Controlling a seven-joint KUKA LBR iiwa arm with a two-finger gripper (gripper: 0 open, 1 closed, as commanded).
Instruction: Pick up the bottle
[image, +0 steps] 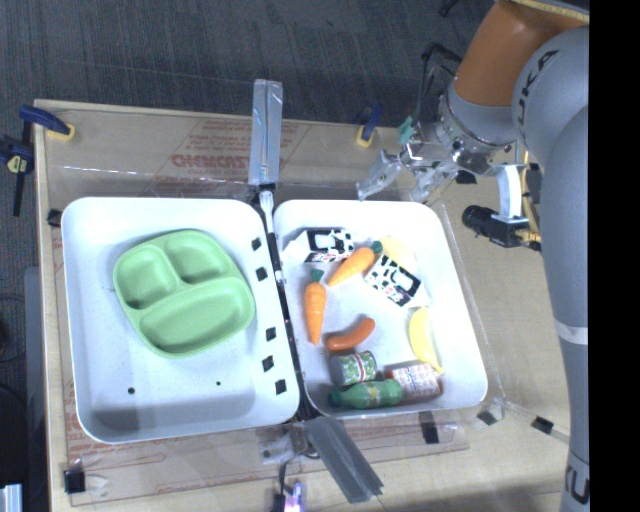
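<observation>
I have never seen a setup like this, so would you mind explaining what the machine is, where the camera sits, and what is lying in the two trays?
One camera looks down at a slant on a bench with two shallow white bins. The grey arm with an orange band, entering from the right, is a robot; its gripper hangs above the right bin's far edge, holding nothing. The left bin holds a green divided plate. The right bin holds toy food: two carrots, a sausage, a banana, small cans, and the green bottle lying on its side at the near edge, which the arm is meant to pick up.
</observation>
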